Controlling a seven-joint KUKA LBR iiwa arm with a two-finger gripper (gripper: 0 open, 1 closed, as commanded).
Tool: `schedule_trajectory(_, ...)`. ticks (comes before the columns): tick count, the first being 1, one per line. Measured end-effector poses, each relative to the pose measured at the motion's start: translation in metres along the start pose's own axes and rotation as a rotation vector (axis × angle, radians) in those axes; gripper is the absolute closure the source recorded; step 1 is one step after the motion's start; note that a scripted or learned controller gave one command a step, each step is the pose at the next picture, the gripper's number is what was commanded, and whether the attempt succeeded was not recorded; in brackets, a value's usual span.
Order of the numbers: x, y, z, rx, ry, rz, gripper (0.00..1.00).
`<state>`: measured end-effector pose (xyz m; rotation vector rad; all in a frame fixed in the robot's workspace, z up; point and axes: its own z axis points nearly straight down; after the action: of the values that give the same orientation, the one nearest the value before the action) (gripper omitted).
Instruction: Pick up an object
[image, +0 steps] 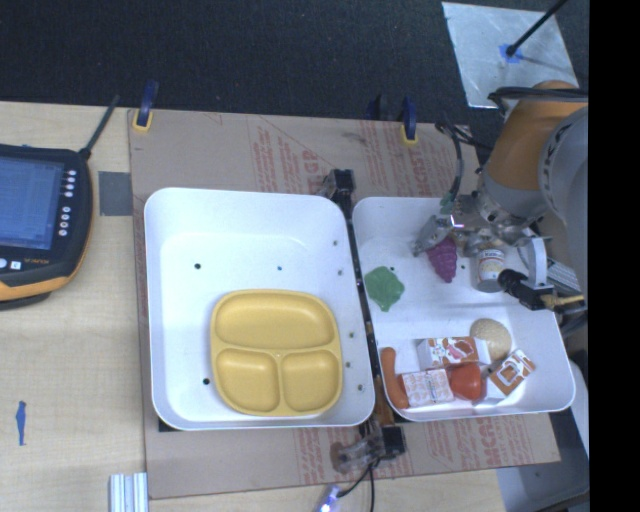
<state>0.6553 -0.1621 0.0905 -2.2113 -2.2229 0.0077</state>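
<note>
Two metal fingers of the gripper (447, 232) close around a small purple object (443, 260) in the right white bin (400, 215). A green leafy lump (383, 286) lies nearby. The left bin (180, 230) holds a yellow divided tray (276, 352).

The arm reaches in over the right bin (400, 214), gripper (442, 236) positioned low above that bin's far end, wrist angled downward.

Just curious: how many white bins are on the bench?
2. The left bin holds a yellow tray; the right bin holds toy food, with the pincer over it.
</note>
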Motion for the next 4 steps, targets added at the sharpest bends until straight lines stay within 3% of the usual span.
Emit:
schedule_trajectory(1,-0.026,0.002,-0.002,0.010,0.027,-0.006,0.00)
schedule_trajectory(2,-0.048,0.001,-0.103,-0.008,-0.002,0.001,0.00)
schedule_trajectory(3,-0.004,0.000,-0.001,-0.002,-0.001,0.000,0.00)
schedule_trajectory(4,-0.005,0.001,-0.013,-0.003,-0.002,-0.002,1.00)
